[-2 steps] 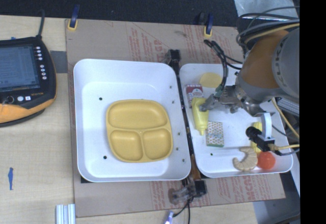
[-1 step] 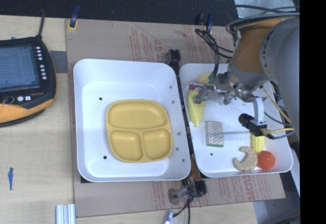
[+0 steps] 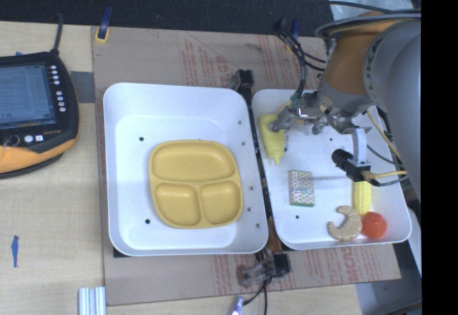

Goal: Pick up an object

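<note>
Two white bins sit side by side on the worktop (image 3: 43,249), on a sheet of brown cardboard (image 3: 179,56). The left bin (image 3: 122,228) holds a yellow three-part tray (image 3: 195,182) lying flat in its middle.

The right bin (image 3: 315,235) holds several small things. A yellow banana-like piece (image 3: 273,140) lies at its upper left, close to the wall shared with the other bin. A small patterned block (image 3: 301,187) lies near the bin's centre. At the lower right a corn cob (image 3: 362,196), a tan curved piece (image 3: 346,224) and a red ball (image 3: 373,225) lie close together, the ball touching the curved piece.

The grey arm with its orange band (image 3: 358,56) comes in from the upper right of the frame, and the gripper (image 3: 300,114) hangs over the upper part of the right bin, just right of the banana-like piece. Whether it is wide or narrow cannot be told, and nothing is seen held in it.

A handheld control pad (image 3: 32,113) rests at the left edge of the frame
</note>
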